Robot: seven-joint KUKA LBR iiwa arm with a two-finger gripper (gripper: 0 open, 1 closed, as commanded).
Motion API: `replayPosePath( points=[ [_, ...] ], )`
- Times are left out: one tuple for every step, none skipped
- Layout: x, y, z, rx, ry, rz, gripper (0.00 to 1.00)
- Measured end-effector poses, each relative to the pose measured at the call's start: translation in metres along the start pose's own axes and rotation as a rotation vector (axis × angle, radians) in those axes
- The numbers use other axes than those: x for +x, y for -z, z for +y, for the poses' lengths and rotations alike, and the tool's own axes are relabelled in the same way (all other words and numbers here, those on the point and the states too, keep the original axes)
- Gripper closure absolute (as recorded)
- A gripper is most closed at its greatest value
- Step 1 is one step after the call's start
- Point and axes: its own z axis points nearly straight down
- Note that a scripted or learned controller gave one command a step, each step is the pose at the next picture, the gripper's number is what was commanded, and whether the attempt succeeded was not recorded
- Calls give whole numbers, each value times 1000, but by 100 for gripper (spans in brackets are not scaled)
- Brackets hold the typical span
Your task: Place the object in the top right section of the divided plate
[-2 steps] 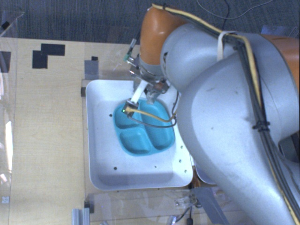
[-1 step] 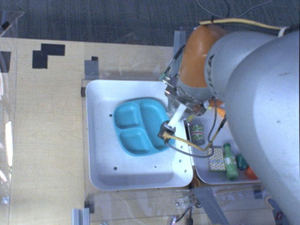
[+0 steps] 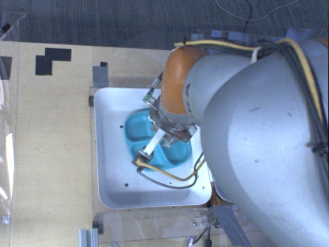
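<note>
**Grey arm hangs over the blue plate in the white bin**

Nearest the lens, the bulky grey metal arm (image 3: 257, 127) takes up the view from 1 to 5 o'clock. Its glossy orange band (image 3: 175, 86) sits just above the centre. Under the band, the two-finger gripper (image 3: 172, 131) points down at the rounded blue plastic divided plate (image 3: 134, 126). The wrist covers the gripper's tip, so I cannot tell whether it is spread or pressed together.

The divided plate lies flat on the floor of the shallow white plastic bin (image 3: 110, 189), slightly toward 1 o'clock from the bin's middle. The arm hides the plate's side from 12 to 3 o'clock, which includes the top right section. Blue compartments show at the plate's 9 and 5 o'clock.

The white bin rests on the pale wooden bench (image 3: 51, 148). Black angular marks (image 3: 51, 59) lie on the bench at 10 o'clock. Farthest off, at 12 o'clock, a thin black cable (image 3: 241, 4) loops over dark grey carpet (image 3: 103, 9).
</note>
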Motion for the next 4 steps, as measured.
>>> replayPosePath(
  points=[
    [-72,41,49,-3,-34,2,100],
    [-14,64,75,-3,-20,1,100],
    [13,99,52,-4,239,2,100],
    [-26,-51,36,-9,8,13,100]
  ],
)
